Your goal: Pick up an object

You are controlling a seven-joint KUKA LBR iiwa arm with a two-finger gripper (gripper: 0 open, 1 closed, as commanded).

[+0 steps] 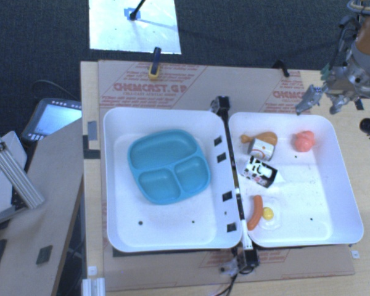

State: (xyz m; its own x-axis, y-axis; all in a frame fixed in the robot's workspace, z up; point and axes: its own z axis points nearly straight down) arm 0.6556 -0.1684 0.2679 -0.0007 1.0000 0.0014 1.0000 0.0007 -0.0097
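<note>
Dark blue carpet (37, 29) surrounds the bench, a shiny metal plate (134, 17) lying on it.

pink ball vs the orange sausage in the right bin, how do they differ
The pink ball is round and salmon pink; the sausage is long, thin, slightly curved and orange.
The pink ball sits near the right bin's far edge, closest to the gripper; the sausage lies near the front, by the divider.
The pink ball lies apart; the sausage lies right beside a fried egg toy.
Both rest loose on the bin floor.
</note>
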